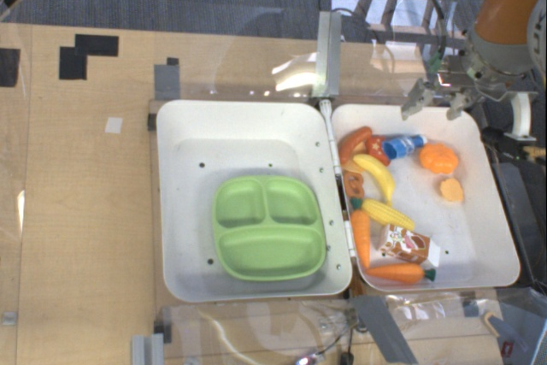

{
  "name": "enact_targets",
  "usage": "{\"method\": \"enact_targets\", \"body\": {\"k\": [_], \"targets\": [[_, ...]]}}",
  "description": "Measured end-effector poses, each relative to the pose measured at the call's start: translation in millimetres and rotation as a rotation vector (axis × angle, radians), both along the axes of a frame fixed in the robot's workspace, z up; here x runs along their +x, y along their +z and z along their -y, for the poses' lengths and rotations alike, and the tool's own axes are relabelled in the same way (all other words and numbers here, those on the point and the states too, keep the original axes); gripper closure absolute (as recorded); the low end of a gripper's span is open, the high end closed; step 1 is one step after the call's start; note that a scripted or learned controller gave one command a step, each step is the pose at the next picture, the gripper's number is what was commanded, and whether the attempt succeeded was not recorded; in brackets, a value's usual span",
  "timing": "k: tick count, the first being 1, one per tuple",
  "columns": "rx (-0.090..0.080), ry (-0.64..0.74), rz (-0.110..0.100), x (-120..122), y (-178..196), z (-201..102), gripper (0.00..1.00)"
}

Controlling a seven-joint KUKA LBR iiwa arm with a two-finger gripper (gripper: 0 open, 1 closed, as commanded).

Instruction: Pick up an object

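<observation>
At the near edge of your view, the right bin (500, 256) held most of the clutter. Closest to you lay an orange carrot (396, 273) along the bin's near wall, with a small printed carton (405, 246) resting just above it. A second carrot (361, 237) stood lengthwise against the bin's left wall, touching the first one's end. Across the divider, the left bin (184, 184) carried a green sectioned plate (268, 226), sitting toward its near half.

Moving back in the right bin, you had a corn cob (387, 214) lying slantwise above the carton, then a yellow banana (376, 175) angled beside it. An orange wedge-shaped piece (451, 190) sat apart on the right, and just behind it a rounder orange fruit (438, 158). A blue bottle (403, 146) lay on its side between the banana and that fruit, and a red item (355, 141) rested against the left wall near the banana's far end.

Farthest back, the gripper (436, 103) hung over the bin's far rim, above and behind the blue bottle. Its two fingers (414, 104) were spread well apart, and nothing sat between them. None of the objects had been lifted; all lay on the bin floor.
</observation>
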State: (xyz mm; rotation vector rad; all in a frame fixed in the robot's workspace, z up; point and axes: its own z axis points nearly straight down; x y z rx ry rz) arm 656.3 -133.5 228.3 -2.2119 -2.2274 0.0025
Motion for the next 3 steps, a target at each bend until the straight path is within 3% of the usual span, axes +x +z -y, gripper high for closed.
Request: {"method": "enact_targets", "body": {"k": [1,2,3], "targets": [[0.0,0.008,0.003,-21.0,-118.3,46.4,0.0],[0.0,0.008,0.002,-21.2,-118.4,46.3,0.0],[-0.002,0.208,0.014,-48.8,-139.9,43.0,0.0]]}}
